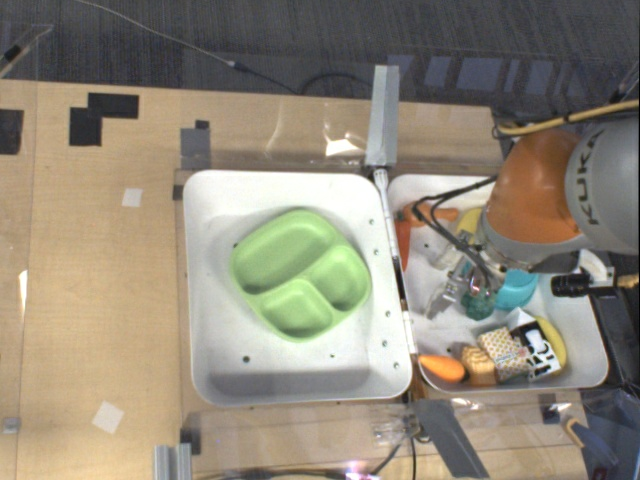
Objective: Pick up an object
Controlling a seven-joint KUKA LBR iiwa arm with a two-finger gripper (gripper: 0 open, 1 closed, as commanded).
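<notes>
**Arm low over the crowded right bin**

The gripper [462,290] hangs low in the right bin [590,368], just beside the divider between the two bins. Whether its fingers are open or closed on anything, I cannot tell; the wrist and cables blur that spot. A teal cup [516,289] sits touching the gripper's right side. Nearer the bin's front wall lie an orange carrot [441,368], long axis running roughly left to right, a tan waffle-patterned block [497,352] and a banana [553,345]. The left bin [210,368] holds a green divided plate [300,273], well apart from the gripper.
</notes>
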